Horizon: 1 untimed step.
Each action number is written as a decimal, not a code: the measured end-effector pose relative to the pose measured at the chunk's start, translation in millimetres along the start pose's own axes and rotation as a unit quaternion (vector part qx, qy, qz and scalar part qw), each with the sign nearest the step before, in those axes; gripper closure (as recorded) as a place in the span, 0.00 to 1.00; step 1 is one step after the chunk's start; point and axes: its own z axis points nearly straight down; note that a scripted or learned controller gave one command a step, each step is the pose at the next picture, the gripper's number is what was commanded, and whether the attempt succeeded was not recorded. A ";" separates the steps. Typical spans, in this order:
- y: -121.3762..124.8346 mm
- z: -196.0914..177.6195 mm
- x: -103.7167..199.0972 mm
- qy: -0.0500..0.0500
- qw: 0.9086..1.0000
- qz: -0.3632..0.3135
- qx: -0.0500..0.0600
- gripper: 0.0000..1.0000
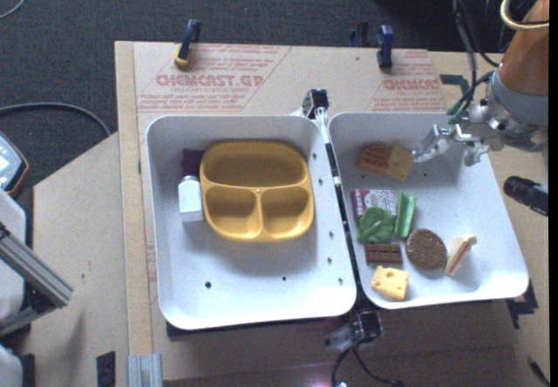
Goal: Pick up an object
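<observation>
My gripper (452,148) hangs over the back of the right bin (501,211), its fingers spread open with nothing between them. Just to its left lies a brown toast piece (384,159). Further forward in this bin are a pink packet (370,200), a green pepper (376,224), a green stalk (405,213), a chocolate bar (384,254), a round brown cookie (426,249), a cheese wedge (390,282) and a small bread slice (459,255).
The left bin (174,272) holds a yellow divided plate (257,189), a white bottle (190,199) and a dark purple item (192,159) behind the bottle. Clamps (186,44) grip the board's back edge. Cables run at the far right.
</observation>
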 end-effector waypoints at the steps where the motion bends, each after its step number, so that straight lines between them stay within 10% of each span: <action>1: -7.8 59.6 -4.5 0.000 1.000 0.000 0.001 0.00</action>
